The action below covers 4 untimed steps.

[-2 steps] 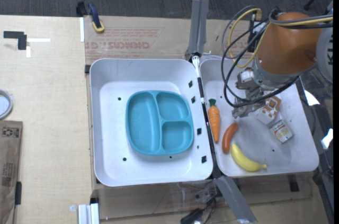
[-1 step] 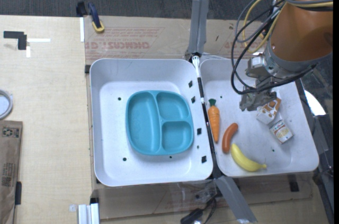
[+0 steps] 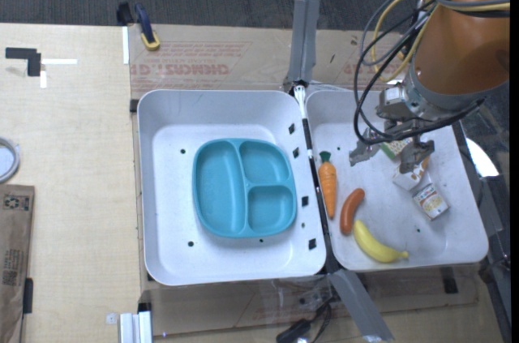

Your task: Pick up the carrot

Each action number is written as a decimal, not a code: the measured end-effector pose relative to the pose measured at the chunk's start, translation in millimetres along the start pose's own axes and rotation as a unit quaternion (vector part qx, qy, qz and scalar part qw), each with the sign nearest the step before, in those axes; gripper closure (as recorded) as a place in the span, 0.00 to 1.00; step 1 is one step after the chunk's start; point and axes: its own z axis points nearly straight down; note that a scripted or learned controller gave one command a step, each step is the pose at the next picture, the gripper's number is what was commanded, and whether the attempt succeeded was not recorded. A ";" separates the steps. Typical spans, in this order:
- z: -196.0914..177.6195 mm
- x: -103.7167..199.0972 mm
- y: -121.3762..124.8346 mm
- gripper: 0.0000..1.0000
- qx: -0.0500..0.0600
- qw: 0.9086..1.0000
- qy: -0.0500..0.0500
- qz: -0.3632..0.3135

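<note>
The carrot (image 3: 327,182), orange with a green top, lies lengthwise against the left wall of the right bin (image 3: 462,252), its green end pointing away from me. My gripper (image 3: 391,154) hangs over the middle of that bin, to the right of the carrot and slightly farther back, well apart from it. The fingers (image 3: 361,156) are spread open, and I see nothing held between them.
A red sausage (image 3: 351,211) lies just right of the carrot, and a banana (image 3: 378,244) sits in front of it. A small white packet (image 3: 409,173) and a small can (image 3: 431,201) lie under the gripper's right side. The left bin (image 3: 162,252) holds a blue divided plate (image 3: 243,187).
</note>
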 end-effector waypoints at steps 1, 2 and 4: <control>89.2 2.5 -37.9 0.00 -0.001 0.995 0.000 -0.102; 99.9 6.7 -18.9 0.00 -0.002 0.947 0.000 -0.322; 100.1 -4.6 -46.1 0.00 -0.001 0.851 -0.001 -0.525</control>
